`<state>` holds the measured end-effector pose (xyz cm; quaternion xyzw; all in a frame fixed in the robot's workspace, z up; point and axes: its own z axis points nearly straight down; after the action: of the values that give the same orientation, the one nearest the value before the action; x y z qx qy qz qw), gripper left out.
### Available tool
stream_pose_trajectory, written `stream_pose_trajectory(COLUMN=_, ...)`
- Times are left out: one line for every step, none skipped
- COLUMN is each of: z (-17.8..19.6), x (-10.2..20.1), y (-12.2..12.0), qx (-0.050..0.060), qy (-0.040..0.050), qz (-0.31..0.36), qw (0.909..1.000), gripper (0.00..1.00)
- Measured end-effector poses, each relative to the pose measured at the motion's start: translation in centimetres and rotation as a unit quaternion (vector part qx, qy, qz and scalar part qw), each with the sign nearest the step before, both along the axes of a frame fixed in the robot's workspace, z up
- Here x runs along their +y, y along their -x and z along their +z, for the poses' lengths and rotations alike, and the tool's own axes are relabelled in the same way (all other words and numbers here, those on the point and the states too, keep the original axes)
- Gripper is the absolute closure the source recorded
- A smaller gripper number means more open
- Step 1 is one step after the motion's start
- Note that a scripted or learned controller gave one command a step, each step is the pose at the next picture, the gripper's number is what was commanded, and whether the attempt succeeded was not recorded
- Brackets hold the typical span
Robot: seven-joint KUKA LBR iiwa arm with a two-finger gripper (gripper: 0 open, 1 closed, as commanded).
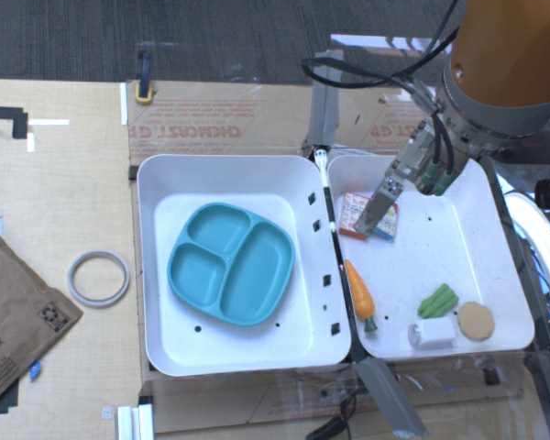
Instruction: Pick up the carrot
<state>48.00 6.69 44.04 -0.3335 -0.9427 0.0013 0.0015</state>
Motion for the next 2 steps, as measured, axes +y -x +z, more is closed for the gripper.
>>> stream_pose_trajectory(z=-5.4, x=-0.3, y=0.0, qx=0.000, qy=-0.0014, qz=0.237, qw=0.9716, gripper=0.00)
stream_pose_trajectory(z=-4.7, x=-5.4, y=-0.1, qx=-0.002, qy=-0.0013, qz=0.350, qw=0.9368, gripper=0.00)
